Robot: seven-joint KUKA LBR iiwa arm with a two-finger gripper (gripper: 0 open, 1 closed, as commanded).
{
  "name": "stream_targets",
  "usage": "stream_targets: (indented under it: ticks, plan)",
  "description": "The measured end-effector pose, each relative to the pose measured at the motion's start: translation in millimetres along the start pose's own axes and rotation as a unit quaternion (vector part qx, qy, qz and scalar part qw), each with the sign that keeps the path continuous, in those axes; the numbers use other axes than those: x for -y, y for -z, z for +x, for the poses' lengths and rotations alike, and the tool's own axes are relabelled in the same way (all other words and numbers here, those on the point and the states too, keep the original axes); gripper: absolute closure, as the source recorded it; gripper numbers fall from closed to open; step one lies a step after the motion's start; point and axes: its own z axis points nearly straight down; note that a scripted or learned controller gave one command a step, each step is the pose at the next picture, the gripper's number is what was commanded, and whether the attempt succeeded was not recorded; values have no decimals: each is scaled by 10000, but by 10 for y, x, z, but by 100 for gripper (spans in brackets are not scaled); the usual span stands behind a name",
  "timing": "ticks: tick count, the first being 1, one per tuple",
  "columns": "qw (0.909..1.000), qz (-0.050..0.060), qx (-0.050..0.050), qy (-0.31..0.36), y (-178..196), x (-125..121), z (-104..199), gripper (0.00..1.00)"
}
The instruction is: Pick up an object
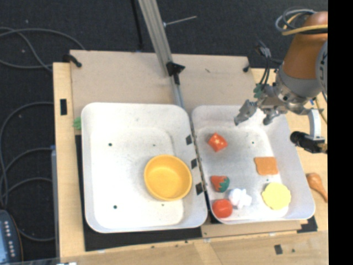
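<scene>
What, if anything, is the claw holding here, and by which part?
Nothing is held. The claw hangs open above the far end of the right bin, with no object between its fingers; the orange-red piece lies apart from it.

Even, fairly bright overhead light washes the two shallow white plastic bins [138, 120] nearly to glare. Shadows are soft and short. The round yellow bowl [167, 177] looks slightly soft, perhaps from low resolution.

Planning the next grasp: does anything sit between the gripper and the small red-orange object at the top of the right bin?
Nothing visible does. The gripper hangs above the right bin, with bare floor between it and the red-orange object.
</scene>
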Motion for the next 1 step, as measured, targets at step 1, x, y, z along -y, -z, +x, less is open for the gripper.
stream_targets:
  ticks: [1]
  plan:
    - [10000,1,3,2,0,0,-1,0]
